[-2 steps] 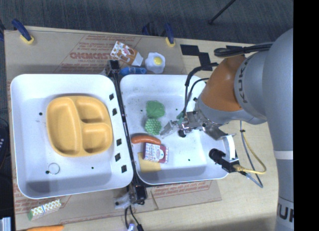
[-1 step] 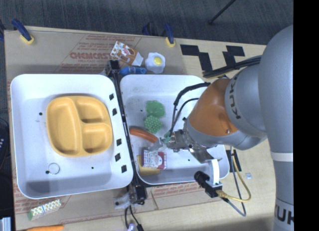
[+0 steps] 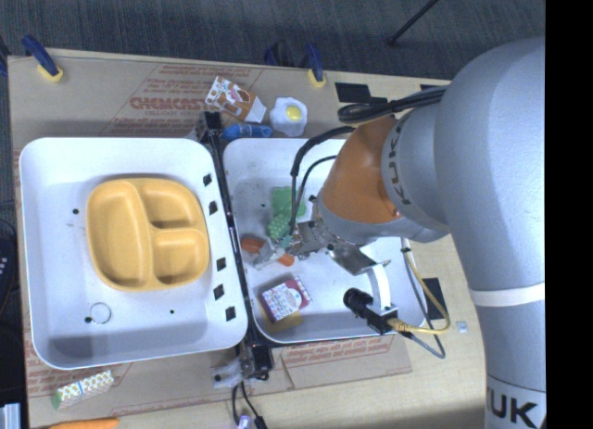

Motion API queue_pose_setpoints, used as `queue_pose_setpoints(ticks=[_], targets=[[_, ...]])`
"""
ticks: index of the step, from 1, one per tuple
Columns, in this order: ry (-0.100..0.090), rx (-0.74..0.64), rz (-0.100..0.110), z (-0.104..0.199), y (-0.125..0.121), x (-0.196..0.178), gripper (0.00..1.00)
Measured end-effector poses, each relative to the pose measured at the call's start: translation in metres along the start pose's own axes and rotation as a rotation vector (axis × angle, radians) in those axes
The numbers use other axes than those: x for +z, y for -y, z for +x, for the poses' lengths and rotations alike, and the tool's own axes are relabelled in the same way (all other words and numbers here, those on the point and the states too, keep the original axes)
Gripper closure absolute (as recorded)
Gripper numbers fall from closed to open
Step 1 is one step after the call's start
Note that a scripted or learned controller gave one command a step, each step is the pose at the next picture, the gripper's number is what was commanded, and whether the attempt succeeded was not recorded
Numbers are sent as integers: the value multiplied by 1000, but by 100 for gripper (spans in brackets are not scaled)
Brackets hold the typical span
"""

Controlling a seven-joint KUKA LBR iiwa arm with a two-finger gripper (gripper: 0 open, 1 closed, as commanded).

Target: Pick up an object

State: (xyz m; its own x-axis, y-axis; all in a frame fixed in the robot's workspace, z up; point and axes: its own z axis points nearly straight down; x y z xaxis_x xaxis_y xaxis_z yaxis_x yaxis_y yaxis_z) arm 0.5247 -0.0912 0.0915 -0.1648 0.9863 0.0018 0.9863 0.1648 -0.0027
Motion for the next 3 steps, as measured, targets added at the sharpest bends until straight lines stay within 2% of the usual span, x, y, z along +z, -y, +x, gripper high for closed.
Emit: queue_pose_setpoints(ticks=[1, 2, 3], targets=[[1, 60, 0, -12, -13, 0, 0], [0, 56, 1, -11, -13, -10, 100], [1, 240, 0, 34, -35, -112, 100]])
